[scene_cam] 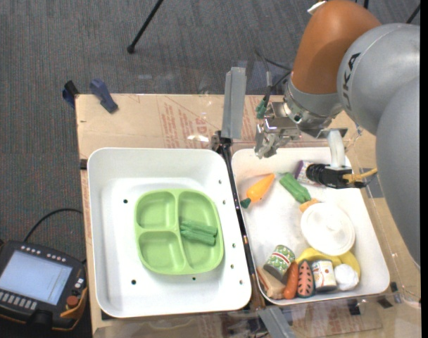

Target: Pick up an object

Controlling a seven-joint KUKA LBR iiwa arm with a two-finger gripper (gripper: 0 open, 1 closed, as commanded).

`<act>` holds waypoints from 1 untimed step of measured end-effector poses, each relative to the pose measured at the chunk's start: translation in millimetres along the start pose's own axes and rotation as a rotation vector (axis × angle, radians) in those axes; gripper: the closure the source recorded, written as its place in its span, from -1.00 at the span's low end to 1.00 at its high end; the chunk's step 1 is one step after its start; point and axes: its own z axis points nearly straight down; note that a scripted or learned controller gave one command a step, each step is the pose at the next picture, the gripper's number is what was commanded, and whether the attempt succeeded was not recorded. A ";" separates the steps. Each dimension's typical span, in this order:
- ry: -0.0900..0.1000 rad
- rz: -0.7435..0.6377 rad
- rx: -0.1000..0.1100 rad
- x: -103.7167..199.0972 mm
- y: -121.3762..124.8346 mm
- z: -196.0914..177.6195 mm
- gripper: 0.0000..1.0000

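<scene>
pincer hangs over the far end of the right bin

a brown bench (150, 122) on a dark grey carpet bears two shallow white bins side by side. the left bin (108, 189) holds a green divided plate (165, 248) with a green bean-like piece (198, 232) lying in its right compartments. the right bin (369, 224) is crowded: an orange carrot (260, 187) near its far left, a green piece (295, 188) beside it, a white lidded bowl (328, 228) in the middle, a small tin (279, 260) and other toy foods along the near edge. the grey arm with its orange band (330, 37) reaches in from the right, and the gripper (267, 148) hangs above the bin's far left corner. i cannot tell whether it is released or clenched; nothing shows in its grasp. the carrot lies just below the gripper in the view, toward the near side and apart from it
</scene>
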 end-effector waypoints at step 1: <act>-0.001 -0.144 0.005 -37.0 -2.1 -15.8 1.00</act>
